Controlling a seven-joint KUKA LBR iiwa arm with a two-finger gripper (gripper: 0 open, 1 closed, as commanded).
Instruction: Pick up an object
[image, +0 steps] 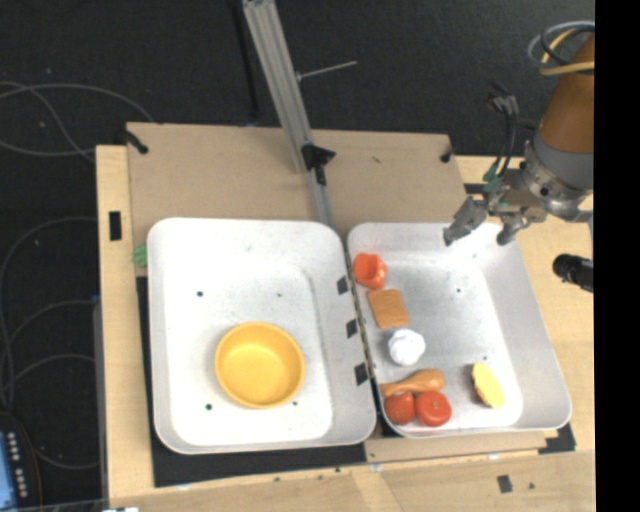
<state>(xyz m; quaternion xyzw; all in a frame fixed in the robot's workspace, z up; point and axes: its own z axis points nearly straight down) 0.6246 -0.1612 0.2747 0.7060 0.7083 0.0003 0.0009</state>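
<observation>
Both bins white plastic, matt, faintly speckled. Yellow bowl smooth plastic, slight sheen. Surface bare brown board, matt, cardboard-like or fibreboard. Tan block dull, sponge-like. White ball matt. Red pieces smooth, plastic-looking. Slanting post brushed grey metal. Arm's orange band glossy. Gripper dark grey metal, dull.

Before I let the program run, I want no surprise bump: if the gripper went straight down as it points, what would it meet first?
Probably bare floor at the far right of the right-hand white bin, below the open gripper; depth is unclear.
</observation>
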